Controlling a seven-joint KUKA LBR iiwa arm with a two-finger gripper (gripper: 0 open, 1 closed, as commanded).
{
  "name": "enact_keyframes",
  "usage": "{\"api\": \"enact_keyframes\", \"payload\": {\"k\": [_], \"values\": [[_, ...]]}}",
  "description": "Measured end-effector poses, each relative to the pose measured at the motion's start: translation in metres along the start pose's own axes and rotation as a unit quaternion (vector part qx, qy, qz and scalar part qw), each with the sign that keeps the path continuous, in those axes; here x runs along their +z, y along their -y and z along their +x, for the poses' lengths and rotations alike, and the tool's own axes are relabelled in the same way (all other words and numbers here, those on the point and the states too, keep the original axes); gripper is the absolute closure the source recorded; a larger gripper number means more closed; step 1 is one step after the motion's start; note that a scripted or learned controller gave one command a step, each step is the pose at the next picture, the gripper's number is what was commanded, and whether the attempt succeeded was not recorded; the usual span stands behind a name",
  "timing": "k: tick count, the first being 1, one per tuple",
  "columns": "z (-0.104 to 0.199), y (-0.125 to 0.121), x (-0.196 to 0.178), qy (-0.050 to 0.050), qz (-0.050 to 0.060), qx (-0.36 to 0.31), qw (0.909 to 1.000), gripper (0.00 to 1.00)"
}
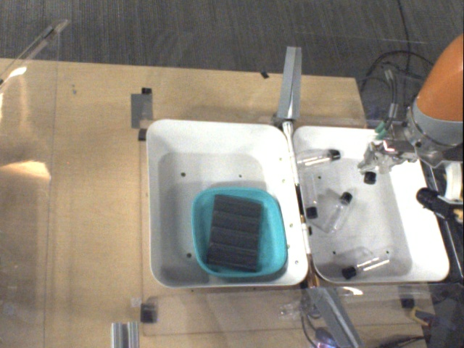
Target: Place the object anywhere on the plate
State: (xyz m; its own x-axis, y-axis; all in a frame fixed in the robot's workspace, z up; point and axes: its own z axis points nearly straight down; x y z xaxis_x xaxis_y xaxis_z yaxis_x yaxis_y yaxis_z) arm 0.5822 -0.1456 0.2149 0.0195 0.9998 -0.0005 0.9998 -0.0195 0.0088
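A teal square plate [275, 227] lies in the left white bin [168, 194], toward its front. On the plate rests a dark grey ridged block [234, 232]. Several clear vials with black caps lie in the right bin [415, 256]: one near the back left [317, 158], one in the middle [336, 210], one at the front [365, 262]. My gripper [374, 162] hangs over the back right part of the right bin, with a small black cap [370, 177] just below it. The plate is far to its left.
A loose black cap [311, 212] sits by the right bin's left wall. A grey metal post [290, 85] stands behind the seam between the bins. Cables run at the back right, and a black clamp [435, 203] juts in at the right edge.
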Motion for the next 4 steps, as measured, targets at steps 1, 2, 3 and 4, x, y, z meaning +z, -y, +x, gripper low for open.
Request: {"api": "enact_keyframes", "payload": {"k": [1, 2, 3, 4], "values": [[0.082, -0.011, 0.03, 0.0, 0.002, -0.043, 0.9991, 1.0], [0.14, 0.035, 0.029, -0.001, 0.002, -0.12, 0.9928, 1.0], [0.237, 0.021, 0.015, -0.001, 0.001, -0.208, 0.9782, 1.0], [0.237, 0.021, 0.015, -0.001, 0.001, -0.207, 0.9783, 0.0]]}}
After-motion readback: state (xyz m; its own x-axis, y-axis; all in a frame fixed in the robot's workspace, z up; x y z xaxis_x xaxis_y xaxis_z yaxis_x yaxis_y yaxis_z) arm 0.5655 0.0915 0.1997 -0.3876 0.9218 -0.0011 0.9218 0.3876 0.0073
